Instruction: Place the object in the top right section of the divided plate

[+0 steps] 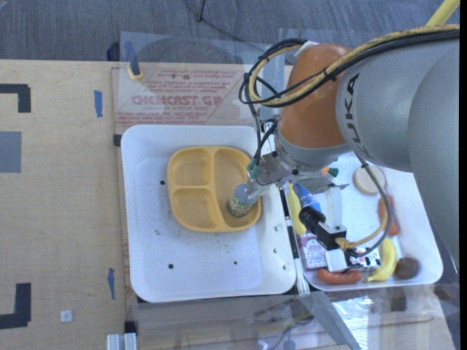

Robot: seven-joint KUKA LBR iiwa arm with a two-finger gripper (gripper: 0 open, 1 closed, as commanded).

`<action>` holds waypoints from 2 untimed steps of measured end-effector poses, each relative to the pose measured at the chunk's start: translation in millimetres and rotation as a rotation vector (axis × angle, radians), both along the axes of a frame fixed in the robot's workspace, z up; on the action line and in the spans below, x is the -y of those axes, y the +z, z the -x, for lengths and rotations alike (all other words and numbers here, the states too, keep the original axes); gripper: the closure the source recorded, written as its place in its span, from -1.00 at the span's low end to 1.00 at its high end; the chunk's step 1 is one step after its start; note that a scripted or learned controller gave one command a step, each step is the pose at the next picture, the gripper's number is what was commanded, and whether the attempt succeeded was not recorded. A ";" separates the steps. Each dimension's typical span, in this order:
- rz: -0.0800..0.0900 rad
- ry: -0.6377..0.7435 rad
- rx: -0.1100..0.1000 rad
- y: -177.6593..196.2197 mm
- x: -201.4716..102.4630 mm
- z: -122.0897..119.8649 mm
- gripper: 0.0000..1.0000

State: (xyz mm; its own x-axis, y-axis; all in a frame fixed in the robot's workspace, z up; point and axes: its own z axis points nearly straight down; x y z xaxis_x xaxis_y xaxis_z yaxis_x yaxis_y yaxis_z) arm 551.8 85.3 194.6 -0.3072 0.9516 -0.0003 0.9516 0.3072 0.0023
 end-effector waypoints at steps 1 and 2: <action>0.001 0.185 0.001 -10.9 -28.4 -32.5 1.00; 0.001 -0.027 -0.001 -5.2 -90.3 -64.2 1.00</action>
State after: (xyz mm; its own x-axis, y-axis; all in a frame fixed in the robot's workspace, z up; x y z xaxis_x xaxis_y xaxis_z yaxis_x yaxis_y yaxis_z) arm 616.0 175.6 189.4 -0.2815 0.9595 -0.0007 0.9595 0.2815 0.0016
